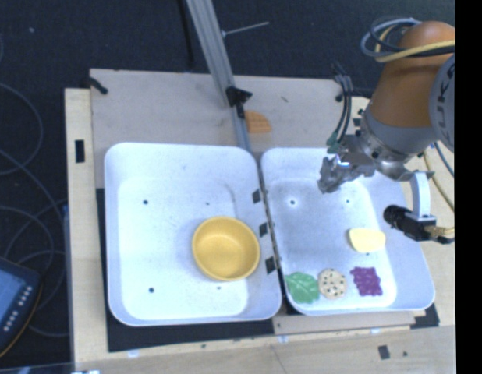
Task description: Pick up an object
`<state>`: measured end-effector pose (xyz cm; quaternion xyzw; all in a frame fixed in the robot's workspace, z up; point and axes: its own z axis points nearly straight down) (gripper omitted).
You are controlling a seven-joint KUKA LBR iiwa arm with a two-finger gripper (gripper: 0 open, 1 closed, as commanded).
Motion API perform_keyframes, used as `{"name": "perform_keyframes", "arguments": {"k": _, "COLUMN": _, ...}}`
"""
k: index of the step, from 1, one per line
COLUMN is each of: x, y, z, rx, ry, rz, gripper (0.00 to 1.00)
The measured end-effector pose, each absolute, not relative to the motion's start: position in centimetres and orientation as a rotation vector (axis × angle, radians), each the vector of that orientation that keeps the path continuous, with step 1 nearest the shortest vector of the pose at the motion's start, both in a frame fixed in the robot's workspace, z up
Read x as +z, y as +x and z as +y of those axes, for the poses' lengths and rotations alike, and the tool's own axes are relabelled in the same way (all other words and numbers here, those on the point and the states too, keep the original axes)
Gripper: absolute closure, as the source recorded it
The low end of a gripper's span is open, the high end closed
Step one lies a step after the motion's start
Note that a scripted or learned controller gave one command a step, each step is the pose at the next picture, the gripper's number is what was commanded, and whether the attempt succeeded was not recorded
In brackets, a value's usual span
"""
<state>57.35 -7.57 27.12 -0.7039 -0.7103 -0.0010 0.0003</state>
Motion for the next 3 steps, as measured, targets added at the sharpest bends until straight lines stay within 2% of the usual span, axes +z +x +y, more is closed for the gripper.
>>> {"name": "perform_keyframes", "arguments": {"k": 3, "x": 24.4, "y": 57.1, "z": 8.6, "rx": 0.002, "ry": -2.213, "rz": -2.228, "gripper": 1.0}}
